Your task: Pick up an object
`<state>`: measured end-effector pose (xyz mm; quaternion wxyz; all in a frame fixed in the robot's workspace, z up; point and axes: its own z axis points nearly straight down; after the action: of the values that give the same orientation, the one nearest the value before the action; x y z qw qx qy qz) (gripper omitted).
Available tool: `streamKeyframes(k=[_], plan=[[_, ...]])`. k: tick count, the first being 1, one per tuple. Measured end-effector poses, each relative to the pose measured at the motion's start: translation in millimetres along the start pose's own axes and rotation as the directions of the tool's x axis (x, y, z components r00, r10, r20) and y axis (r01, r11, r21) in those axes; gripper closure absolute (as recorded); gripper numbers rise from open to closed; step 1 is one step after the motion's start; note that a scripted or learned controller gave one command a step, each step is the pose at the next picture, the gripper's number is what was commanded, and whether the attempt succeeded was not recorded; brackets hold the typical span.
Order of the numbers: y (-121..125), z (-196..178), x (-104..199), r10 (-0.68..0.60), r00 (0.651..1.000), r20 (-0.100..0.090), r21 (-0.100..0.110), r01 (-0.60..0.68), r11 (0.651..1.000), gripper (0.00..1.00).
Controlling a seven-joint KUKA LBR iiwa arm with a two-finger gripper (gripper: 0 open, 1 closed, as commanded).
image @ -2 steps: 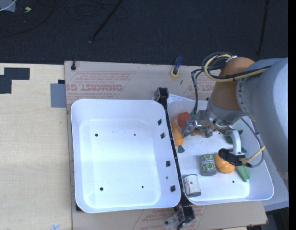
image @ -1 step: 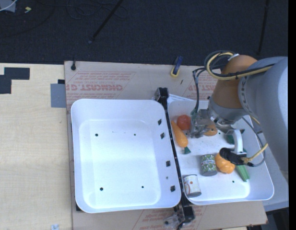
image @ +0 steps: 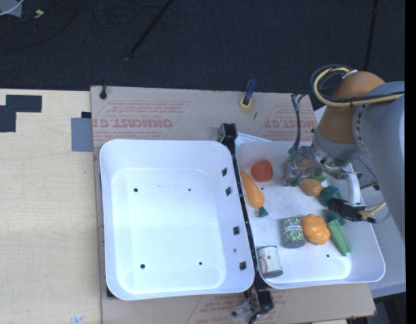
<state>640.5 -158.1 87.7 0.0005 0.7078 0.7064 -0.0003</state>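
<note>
The right bin (image: 359, 270) holds several small items: a red round piece (image: 262, 170), an orange carrot (image: 252, 188), a green-labelled can (image: 292, 232), a white can lying on its side (image: 269, 260), an orange fruit (image: 316, 229), a green vegetable (image: 339, 236) and a yellow-orange piece (image: 311, 186). My gripper (image: 296, 174) reaches down into the back of this bin, just left of the yellow-orange piece and right of the red piece. The wrist hides much of it.
The left bin (image: 113, 201) lies beside the right one, with a black clamp (image: 228, 132) at the top of the shared rim. A blue and yellow tool (image: 248, 94) rests on the cardboard behind the bins. The arm's body covers the right bin's far right corner.
</note>
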Motion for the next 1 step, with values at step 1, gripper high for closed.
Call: streamKeyframes(k=[1], plan=[[3.1, 0.0, 20.7, -0.003, 1.0, -0.002, 0.003, 0.003, 1.0, 1.0]])
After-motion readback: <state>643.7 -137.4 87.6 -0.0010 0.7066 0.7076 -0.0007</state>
